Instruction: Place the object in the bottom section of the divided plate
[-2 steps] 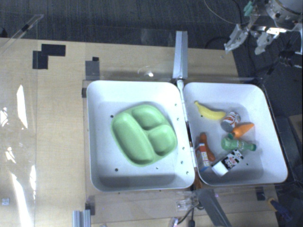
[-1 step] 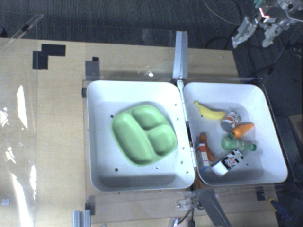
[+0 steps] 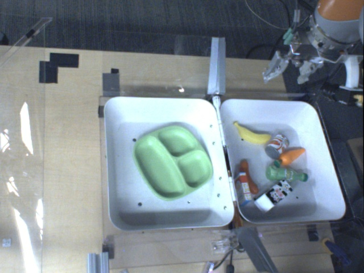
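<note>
I am watching the gripper [image 3: 291, 67] hanging beyond the far edge of the right bin [image 3: 324, 124], near its far left corner; its fingers are standing spread apart and are gripping nothing.

No object is picked yet. The candidates are lying bunched in the right bin: a banana [image 3: 252, 133] toward the far left, a can [image 3: 277, 144] just beside it, a carrot [image 3: 292, 156] touching the can, a green bottle [image 3: 287, 174] below that, a red sauce bottle [image 3: 245, 182] along the left wall, and a black-and-white carton [image 3: 274, 196] near the near edge.

The green divided plate [image 3: 172, 161] is sitting tilted in the middle of the left bin [image 3: 119, 209], all sections bare.

Risks I am judging from here: the crowding could make the fingers catch two items or nudge a neighbour; the round can and bottles could roll out of a pinch; the plate's skew could send a release into the wrong section.
</note>
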{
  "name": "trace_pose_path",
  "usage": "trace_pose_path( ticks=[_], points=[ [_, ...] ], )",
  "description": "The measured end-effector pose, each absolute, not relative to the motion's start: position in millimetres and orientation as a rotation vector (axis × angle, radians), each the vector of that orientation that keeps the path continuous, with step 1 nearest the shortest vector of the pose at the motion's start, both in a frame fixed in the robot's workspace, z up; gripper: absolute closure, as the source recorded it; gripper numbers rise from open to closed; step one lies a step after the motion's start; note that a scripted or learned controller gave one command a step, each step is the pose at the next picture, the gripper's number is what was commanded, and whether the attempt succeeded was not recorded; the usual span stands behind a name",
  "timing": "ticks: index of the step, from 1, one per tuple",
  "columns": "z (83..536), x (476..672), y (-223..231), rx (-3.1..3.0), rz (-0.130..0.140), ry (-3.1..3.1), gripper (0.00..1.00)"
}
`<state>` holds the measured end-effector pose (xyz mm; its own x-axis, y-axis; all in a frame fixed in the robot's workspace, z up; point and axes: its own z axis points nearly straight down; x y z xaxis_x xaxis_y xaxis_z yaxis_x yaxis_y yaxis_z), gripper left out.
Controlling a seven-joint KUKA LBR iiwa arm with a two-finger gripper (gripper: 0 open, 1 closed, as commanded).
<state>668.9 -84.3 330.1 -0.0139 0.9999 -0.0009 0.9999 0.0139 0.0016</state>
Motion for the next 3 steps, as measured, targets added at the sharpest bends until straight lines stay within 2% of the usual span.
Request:
trace_pose_path(
  ticks=[1, 2, 3],
  points=[
    [301, 669.0, -99, 2.367, 0.002, 2.063, 0.00],
    [413, 669.0, -73, 2.323, 0.005, 2.109, 0.00],
    [436, 669.0, -134, 2.283, 0.004, 2.150, 0.00]
  ],
)
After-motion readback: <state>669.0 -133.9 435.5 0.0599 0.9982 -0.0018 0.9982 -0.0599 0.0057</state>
